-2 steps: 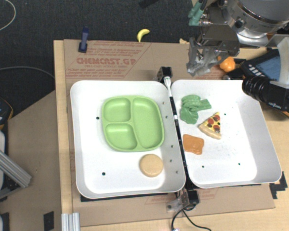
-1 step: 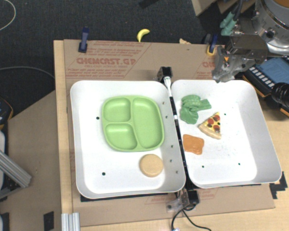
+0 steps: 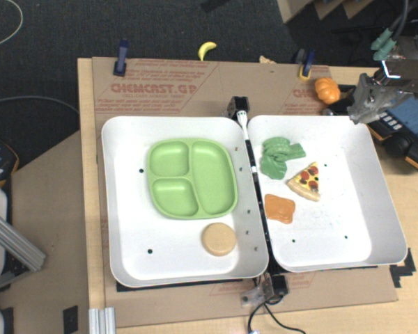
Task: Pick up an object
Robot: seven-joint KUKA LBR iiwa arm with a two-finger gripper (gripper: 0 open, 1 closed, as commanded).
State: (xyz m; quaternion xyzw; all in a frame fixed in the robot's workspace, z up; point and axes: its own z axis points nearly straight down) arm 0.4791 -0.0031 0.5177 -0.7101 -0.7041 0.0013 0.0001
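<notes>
Up at the right edge of the frame, the tool (image 3: 366,103) hangs just past the upper right corner of the right bin (image 3: 348,252), and from this angle it's impossible to tell how it stands, apart or together. Nothing is visibly gripped in it. Just to its left, on the desk (image 3: 153,89) outside the bin, sits a small orange object (image 3: 327,89).

Moving down and left into the right bin: a crumpled green piece (image 3: 279,156) lies near the bin's upper left, hard against the divide between the two bins. Right beside it, lower right, is a toy pizza slice (image 3: 306,181), its point aimed up-right. Below those, an orange-brown flat piece (image 3: 279,208) rests near the bin's left wall. All three sit well away from the tool.

Across the divide, the left bin (image 3: 125,242) carries a light green divided tray (image 3: 192,177) in the middle, three compartments showing. Just below it, a round tan disc (image 3: 218,239) lies flat on the bin floor.

At the top of the frame, a small yellow banana-shaped item (image 3: 207,49) sits at the desk's far edge, with blue clamps (image 3: 121,58) at that edge.
</notes>
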